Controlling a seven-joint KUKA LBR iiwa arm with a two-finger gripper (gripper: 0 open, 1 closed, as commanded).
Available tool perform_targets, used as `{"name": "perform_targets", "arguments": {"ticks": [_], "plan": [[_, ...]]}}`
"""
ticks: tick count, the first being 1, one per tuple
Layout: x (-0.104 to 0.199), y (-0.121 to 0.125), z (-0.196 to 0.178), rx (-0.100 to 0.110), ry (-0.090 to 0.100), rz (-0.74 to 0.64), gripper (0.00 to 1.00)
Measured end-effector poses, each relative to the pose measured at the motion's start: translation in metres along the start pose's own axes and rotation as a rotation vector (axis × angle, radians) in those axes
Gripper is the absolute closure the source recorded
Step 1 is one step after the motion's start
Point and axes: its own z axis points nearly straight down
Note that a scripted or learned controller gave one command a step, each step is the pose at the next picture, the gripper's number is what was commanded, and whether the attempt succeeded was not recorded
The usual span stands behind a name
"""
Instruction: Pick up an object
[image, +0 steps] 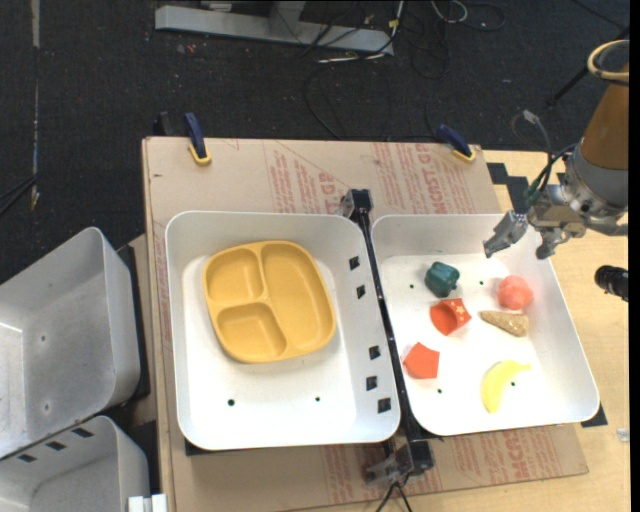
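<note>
Gripper (522, 234) fingers hang spread apart and pinch nothing, above the far edge of the right bin (570, 400); the arm (605, 150) is cut off at the frame's right. Just beneath and nearer lie a teal block (442, 277) and a pink ball (516, 292). A red cup-like piece (450, 316), tan wedge (505, 322), red block (422, 360) and yellow banana (502, 384) are small and hard to identify. The left bin (190, 400) holds a yellow divided plate (268, 299).

A glossy yellow plastic tray (268, 300) lies in a smooth white plastic bin (190, 330) on matt brown cardboard (290, 170).
</note>
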Motion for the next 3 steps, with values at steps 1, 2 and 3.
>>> {"name": "perform_targets", "arguments": {"ticks": [1,2,3], "plan": [[0.0,0.003,-0.007,-0.012,-0.003,-0.003,0.0],[-0.001,0.006,0.036,-0.009,-0.002,-0.001,0.0],[-0.003,0.006,0.099,-0.009,-0.002,-0.001,0.0]]}}
